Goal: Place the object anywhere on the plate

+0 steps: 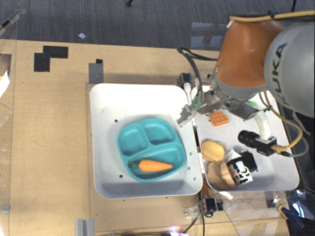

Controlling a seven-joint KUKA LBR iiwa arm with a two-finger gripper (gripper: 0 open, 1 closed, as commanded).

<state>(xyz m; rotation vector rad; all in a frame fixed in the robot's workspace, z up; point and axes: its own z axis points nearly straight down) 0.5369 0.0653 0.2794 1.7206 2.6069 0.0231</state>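
Carrot (155,166): you can see it lying on its side in the long lower compartment of the plate, thick end toward the left, tip toward the right. Nothing is touching it from above.

Plate (147,137): teal, with three compartments, resting on the floor of the left bin and turned slightly askew. The two upper compartments have nothing in them.

Left bin (106,132): white and shallow; the plate sits a little right of its middle.

Right bin (283,173): also white, pressed against the left bin along their shared wall. It is partly covered by the arm.

Arm (256,53): you see it coming in from the right, its orange band and grey body hanging over the upper part of the right bin.

Hand (188,113): it sits at the shared wall between the two bins, above and to the right of the plate and well apart from the carrot. You cannot tell from this angle how far it is open, and nothing can be made out in it.

Orange block (219,118): small, lying in the right bin just below the wrist.

Yellow lump (213,150): rounded, in the right bin near the shared wall.

Tan lump (220,175): just below the yellow one, touching a small black-and-white block (241,171).

Tabletop (44,146): pale wood, with black marks near its upper left.
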